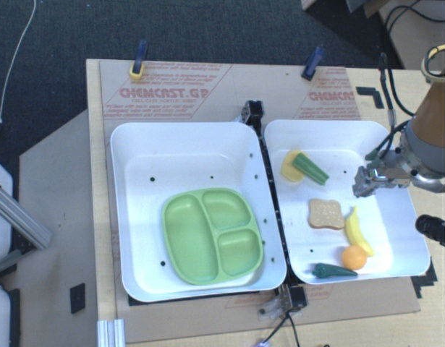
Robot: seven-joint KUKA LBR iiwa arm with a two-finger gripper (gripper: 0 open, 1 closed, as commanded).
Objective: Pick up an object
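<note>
Grey and orange, the arm (432, 121) comes in from the right side and bends down over the right bin (396, 262). Its pincer (365, 180) hangs low near the right wall of that bin, pointing to the left. The pincer looks small and dark from up here, so I cannot tell how far it is open, and I see nothing in it.

Food toys lie in the right bin. A green pickle (310, 169) rests on a yellow round piece (291, 170) near the back of the bin. A slice of bread (325, 214) lies in the middle. Just beside it, a yellow banana (357, 232) points toward the front, and an orange ball (354, 257) touches its lower end. A dark green bean (333, 270) lies by the front wall, just below the ball. The pincer is above the banana and apart from it.

The left bin (135, 194) holds a green plate (211, 234) with three parts. Both bins sit side by side on a brown counter (106, 92)
</note>
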